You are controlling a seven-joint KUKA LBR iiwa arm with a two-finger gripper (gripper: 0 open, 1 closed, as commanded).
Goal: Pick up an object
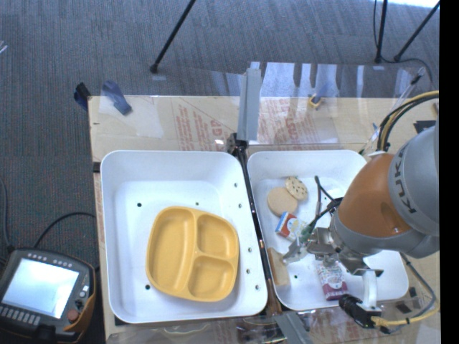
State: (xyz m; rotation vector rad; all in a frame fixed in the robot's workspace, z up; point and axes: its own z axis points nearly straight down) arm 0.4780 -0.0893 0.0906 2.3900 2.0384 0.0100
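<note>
So far nothing looks lifted: the red-and-white packet lies on the floor of the right bin, just below the plain round cookie and the chocolate-chip cookie. A second red wrapper lies nearer the front edge. The gripper hangs low just beside the packet, but whether it is spread or closed cannot be told, and no object shows clearly in it. Judging by this, the grasp and the lift are both left to do. The left bin bears a yellow divided tray
</note>
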